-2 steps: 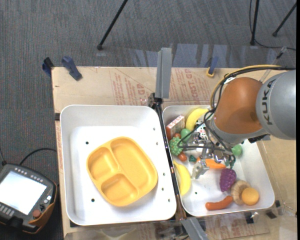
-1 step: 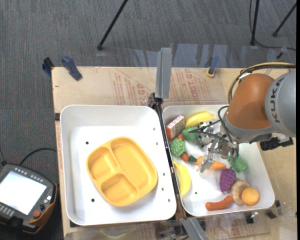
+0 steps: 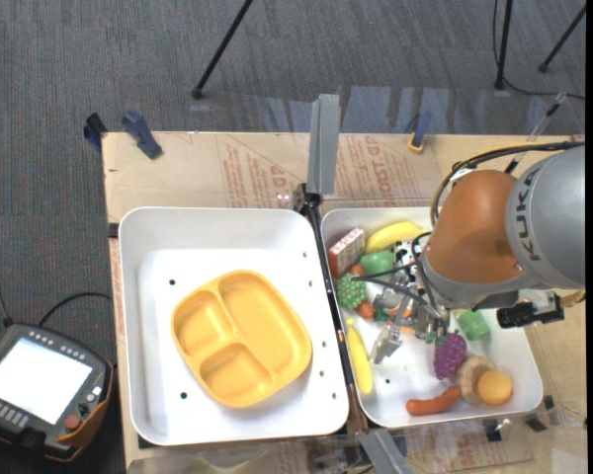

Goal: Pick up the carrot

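- Looking for carrot (image 3: 366,310): small orange bit at 9 o'clock of gripper (image 3: 387,344), half buried among toys in right bin (image 3: 530,363).
- Prob. light, stiff, slick plastic; grab mid-body.
- Jaws: can't tell.

You had the grey arm with its orange band (image 3: 474,230) reaching into the right white bin (image 3: 530,363), its gripper (image 3: 400,329) low among the toy food. A yellow three-compartment plastic plate (image 3: 240,336) lay in the left white bin (image 3: 143,265). In the right bin sat a yellow banana (image 3: 393,233), purple grapes (image 3: 450,354), a round orange fruit (image 3: 494,388) and a slim orange-red carrot (image 3: 433,401) near the front wall.
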Available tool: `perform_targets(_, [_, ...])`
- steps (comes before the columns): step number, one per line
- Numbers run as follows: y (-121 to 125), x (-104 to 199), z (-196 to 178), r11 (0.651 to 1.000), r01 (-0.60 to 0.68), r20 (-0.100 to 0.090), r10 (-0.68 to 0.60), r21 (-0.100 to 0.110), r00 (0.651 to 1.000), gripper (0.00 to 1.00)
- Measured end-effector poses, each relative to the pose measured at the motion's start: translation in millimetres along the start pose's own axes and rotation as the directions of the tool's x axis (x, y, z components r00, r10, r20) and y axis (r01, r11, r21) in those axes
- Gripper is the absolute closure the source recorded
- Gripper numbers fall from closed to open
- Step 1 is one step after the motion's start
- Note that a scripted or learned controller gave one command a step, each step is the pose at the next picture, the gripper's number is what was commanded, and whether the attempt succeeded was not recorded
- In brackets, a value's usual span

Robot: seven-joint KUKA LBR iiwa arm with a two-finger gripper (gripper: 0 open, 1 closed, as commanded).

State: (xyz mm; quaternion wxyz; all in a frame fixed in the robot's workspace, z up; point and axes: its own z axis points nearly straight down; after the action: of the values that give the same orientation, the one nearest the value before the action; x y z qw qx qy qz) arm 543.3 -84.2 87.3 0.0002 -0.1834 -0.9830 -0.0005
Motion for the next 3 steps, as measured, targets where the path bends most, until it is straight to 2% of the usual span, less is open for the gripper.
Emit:
perform_targets(1, [-63.3, -76.8, -55.7, 0.998, -0.061, 0.008, 0.061, 0.0, 0.998, 0.0])
perform_targets(2, [-10.7, -28.0, 0.8, 0.996, -0.091, -0.002, 0.091, -0.001, 0.996, 0.0])
perform_targets(3, [-14.5, -13.5, 0.3, 0.984, 0.176, -0.001, -0.176, 0.0, 0.984, 0.0])
